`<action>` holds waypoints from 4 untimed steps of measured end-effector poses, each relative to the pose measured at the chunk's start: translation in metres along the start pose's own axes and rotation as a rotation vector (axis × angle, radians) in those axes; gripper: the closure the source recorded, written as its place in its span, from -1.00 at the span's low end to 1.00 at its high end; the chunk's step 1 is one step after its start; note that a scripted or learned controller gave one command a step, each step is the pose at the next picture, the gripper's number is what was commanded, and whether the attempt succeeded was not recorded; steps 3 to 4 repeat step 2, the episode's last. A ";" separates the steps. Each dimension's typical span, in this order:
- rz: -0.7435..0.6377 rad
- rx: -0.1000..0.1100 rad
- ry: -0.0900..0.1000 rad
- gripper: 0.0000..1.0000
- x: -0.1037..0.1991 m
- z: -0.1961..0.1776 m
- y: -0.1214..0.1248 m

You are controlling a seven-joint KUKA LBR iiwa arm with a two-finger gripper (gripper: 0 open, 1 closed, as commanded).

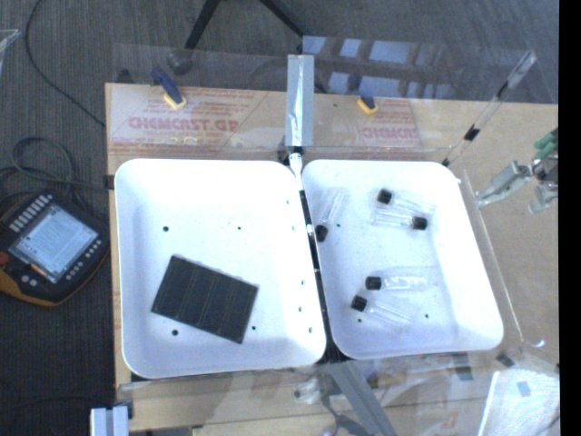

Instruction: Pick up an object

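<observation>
Clear plastic vials with black caps lie in the right bin (472, 243): two at upper centre (399, 214), two at lower centre (388, 294), one by the divider (325, 214). A dark ribbed panel (203, 298) lies flat in the left bin (127, 243). Part of the arm (531, 178) enters at the right edge; the claw's state cannot be determined. Select an isolated vial and grip across its body, not along its length. The board (195, 123) behind the bins reads "CHEMCAST GP".
</observation>
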State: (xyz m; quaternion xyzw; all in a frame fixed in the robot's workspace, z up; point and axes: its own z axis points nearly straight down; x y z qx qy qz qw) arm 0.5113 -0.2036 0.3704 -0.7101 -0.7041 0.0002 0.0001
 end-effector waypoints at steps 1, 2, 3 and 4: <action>-0.577 -0.004 -0.003 -1.00 -0.006 -0.065 -0.026; -0.577 -0.007 -0.006 1.00 -0.006 -0.075 -0.024; -0.577 -0.007 -0.006 1.00 -0.006 -0.075 -0.024; -0.577 -0.007 -0.006 1.00 -0.006 -0.075 -0.024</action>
